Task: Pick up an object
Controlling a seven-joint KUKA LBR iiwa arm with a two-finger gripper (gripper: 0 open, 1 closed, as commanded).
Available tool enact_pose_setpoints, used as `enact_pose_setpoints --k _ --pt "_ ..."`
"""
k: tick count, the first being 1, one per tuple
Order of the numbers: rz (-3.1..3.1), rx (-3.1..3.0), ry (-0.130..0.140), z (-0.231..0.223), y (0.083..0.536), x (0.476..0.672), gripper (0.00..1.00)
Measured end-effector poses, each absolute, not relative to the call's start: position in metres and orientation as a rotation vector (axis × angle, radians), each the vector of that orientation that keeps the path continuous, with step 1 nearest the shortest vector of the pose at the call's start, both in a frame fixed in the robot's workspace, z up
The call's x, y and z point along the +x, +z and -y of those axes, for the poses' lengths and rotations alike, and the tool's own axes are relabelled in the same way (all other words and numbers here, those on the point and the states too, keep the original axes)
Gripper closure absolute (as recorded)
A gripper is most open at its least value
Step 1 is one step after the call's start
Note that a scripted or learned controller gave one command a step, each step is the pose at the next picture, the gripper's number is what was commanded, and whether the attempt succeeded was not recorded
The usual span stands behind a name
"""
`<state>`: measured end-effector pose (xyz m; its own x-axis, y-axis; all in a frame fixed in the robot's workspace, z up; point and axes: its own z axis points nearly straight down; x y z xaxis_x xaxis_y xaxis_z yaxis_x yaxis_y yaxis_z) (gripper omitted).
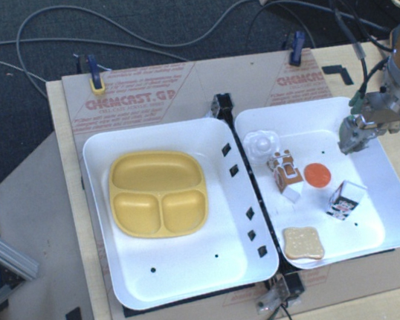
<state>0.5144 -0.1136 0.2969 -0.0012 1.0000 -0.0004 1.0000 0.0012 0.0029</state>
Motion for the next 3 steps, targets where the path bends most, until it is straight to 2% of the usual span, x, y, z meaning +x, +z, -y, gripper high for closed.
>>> enact_pose_setpoints --k 1,3 --pt "-2.230 2.219 -0.001 0.061 0.273 0.519 1.00" --pt "-2.229 2.216 0.002 -0.036 0.255 0.537 1.00"
